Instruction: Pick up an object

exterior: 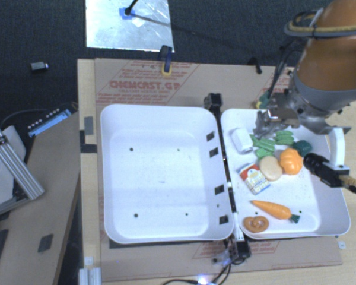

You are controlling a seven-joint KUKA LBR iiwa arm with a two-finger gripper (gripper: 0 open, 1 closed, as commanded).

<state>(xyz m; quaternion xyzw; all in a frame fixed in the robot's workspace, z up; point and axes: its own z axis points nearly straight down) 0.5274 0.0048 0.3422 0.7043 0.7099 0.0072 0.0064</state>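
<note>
1. Over the right bin's (pixel 332 221) far edge hung the arm (pixel 335 46), its gripper (pixel 264 123) down near the bin's far-left part.
2. Whether the gripper was apart or together could not be told; nothing could be seen clamped in it.
3. Just below the gripper lay a green toy (pixel 273 141), with a white block (pixel 242 140) beside it toward the bin's left edge.
4. Mid-bin, an orange (pixel 291 161) touched a beige potato (pixel 270 168), and a small carton (pixel 256 180) lay just left of the potato.
5. Toward the near edge lay a carrot (pixel 275 209), and a pretzel (pixel 256 223) sat at the near-left corner.
6. A black fitting (pixel 323 169) stood over the bin's right side.
7. The left bin (pixel 115 177) lay beside the right one, their edges meeting.
8. Both bins rested on a cardboard sheet (pixel 143 82).
</note>
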